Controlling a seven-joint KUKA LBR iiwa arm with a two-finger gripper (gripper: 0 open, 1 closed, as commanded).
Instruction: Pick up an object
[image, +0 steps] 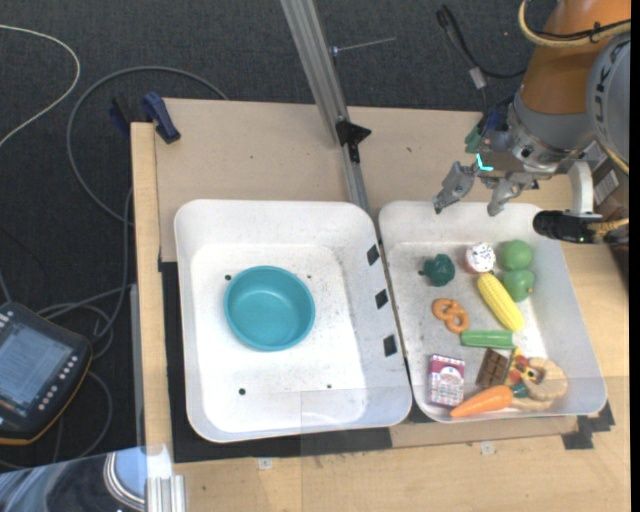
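Two-finger gripper hung spread and empty above the right white bin's 12 o'clock rim. Nearest target, the dark green plastic toy, lay toward 6 o'clock; best to centre over it before descending.

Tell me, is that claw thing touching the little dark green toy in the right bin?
Apart. The camera view shows the open end effector hanging over the bin's far rim, with bare white bin floor between it and the dark green toy.

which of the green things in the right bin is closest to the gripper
The green apple at the bin's far right edge; the dark green piece and green stick lie farther from the gripper.
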